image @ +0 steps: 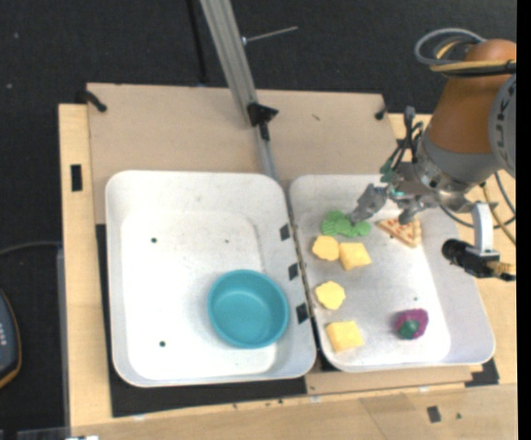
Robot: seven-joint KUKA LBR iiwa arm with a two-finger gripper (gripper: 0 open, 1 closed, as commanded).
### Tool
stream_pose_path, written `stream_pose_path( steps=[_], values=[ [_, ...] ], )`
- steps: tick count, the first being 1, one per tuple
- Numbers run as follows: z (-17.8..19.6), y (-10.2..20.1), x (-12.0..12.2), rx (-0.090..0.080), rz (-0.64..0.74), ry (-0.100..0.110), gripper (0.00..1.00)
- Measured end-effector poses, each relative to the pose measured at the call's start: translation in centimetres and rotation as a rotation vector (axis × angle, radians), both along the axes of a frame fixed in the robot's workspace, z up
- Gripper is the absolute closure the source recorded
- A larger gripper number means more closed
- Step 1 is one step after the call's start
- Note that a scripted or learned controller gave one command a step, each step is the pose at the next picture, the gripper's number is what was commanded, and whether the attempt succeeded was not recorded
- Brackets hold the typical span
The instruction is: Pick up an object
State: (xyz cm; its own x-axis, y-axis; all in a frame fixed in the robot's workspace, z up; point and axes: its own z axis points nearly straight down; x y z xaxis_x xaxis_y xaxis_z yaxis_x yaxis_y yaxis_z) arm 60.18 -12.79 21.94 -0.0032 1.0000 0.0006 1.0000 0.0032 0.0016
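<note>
You see the gripper (390, 207) above the far part of the right bin (458, 333), its fingers spread apart and holding nothing. One finger is over the green object (343, 225), the other near the orange piece (403, 231). Yellow pieces (354, 255) lie just beside. The teal bowl (248, 308) sits in the left bin (146, 200).

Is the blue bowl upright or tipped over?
Upright. The blue bowl sits in the left bin with its round rim facing up and its inside visible, nothing in it.
</note>
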Motion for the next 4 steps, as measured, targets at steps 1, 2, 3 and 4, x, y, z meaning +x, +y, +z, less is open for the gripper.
stream_pose_path(
  steps=[1,2,3,4],
  values=[
    [0.0,0.0,0.0,0.000,0.000,0.000,0.00],
    [-4.3,-0.6,-0.1,-0.003,-0.004,0.004,0.00],
    [-10.6,-0.5,-0.1,-0.002,-0.005,0.007,0.00],
    [-11.4,-0.7,0.2,-0.003,-0.006,-0.006,0.00]
  ],
)
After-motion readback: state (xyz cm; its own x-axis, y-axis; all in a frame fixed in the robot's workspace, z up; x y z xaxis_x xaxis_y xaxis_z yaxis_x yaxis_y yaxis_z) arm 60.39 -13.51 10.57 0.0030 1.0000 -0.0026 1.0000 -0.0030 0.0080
